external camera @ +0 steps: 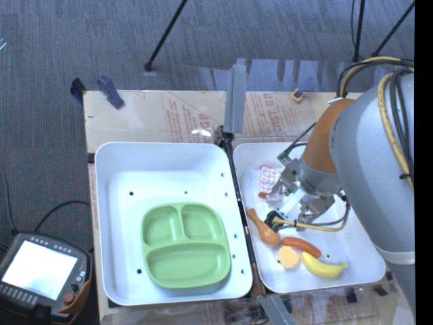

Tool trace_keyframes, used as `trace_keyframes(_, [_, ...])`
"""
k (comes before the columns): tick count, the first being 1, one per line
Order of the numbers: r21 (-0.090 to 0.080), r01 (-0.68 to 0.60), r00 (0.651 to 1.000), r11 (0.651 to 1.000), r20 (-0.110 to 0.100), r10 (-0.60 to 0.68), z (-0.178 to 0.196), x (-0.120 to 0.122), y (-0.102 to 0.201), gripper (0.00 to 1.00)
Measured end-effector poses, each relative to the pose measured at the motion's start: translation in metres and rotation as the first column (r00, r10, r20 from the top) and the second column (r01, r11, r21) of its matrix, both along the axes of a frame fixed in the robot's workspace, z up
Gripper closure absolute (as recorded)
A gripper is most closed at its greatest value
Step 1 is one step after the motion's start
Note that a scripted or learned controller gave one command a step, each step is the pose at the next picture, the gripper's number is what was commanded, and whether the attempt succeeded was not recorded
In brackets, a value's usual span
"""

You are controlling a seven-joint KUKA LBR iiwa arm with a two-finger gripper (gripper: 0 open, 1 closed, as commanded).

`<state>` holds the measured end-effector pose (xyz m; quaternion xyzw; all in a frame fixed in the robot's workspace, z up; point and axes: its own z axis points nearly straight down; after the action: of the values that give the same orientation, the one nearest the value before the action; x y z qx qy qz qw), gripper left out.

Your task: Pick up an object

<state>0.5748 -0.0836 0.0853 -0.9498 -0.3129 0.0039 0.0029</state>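
Your arm (379, 175) reaches in from the right, its broad grey link lying up and to the right of the gripper (284, 202). The orange band (327, 137) sits just behind the grey wrist (316, 180), and from there the gripper slants down and to the left.

a pale green divided plate (185, 244) with three compartments lies flat, open side up, in the near half of the left bin (108, 181). in the right bin (362, 249), a small red-and-white packet (269, 179) lies flat at the far left. an orange-brown spoon (262, 226) lies by the left wall, bowl toward the near side. just right of it lies a red-orange chili-shaped piece (301, 245), with an orange round piece (289, 256) close beside it. a yellow banana (323, 267) lies nearest.
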Motion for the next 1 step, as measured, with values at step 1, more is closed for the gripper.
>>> trace_keyframes(1, [-0.001, 0.146, 0.989, 0.989, 0.0, -0.146, 0.0003, -0.0431, 0.0013, 0.0])
